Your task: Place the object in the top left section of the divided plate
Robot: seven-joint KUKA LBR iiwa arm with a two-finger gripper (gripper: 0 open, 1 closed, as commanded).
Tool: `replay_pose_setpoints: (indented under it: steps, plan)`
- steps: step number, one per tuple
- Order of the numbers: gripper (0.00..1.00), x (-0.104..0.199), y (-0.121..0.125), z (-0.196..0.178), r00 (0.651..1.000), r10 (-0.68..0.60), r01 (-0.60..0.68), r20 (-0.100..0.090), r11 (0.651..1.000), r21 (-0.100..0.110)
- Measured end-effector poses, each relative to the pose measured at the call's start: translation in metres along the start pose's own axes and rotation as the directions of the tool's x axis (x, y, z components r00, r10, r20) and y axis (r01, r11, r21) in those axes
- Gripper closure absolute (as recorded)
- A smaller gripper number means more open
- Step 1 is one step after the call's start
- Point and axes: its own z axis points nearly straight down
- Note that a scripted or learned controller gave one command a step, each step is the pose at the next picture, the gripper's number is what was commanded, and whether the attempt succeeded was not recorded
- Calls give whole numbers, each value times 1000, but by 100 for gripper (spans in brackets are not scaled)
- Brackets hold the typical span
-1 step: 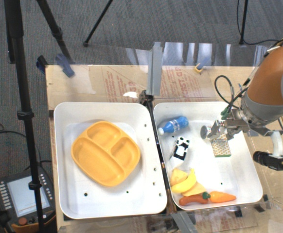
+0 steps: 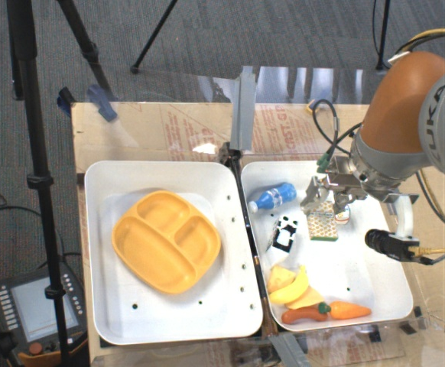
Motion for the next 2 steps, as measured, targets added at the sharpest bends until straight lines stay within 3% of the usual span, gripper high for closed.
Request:
replay_pose_setpoints:
  steps: [1,2]
  plan:
    - [100,81,4,-44,995,-98,98,1,995,0]
    - [100,92,-35,15,999,-45,45,1,999,3]
